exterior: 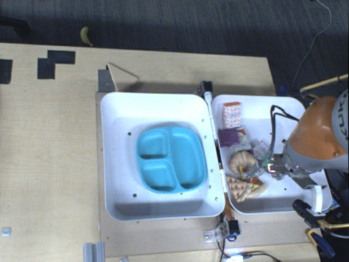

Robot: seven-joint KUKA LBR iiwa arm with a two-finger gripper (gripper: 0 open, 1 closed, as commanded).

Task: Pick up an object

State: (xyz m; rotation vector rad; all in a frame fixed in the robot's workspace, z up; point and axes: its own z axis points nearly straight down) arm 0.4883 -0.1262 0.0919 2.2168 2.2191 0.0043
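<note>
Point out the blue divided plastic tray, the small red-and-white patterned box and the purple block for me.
blue divided plastic tray (pixel 172 158): camera view, centre divider.
small red-and-white patterned box (pixel 232 114): camera view, top face.
purple block (pixel 229 137): camera view, upper surface.

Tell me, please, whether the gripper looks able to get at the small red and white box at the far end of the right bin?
Probably yes: the box stands apart from the clutter, nothing covers it, and the gripper is already over that bin.

The arm (pixel 322 138) (grey, orange-banded) is cut off at the right edge.
</note>
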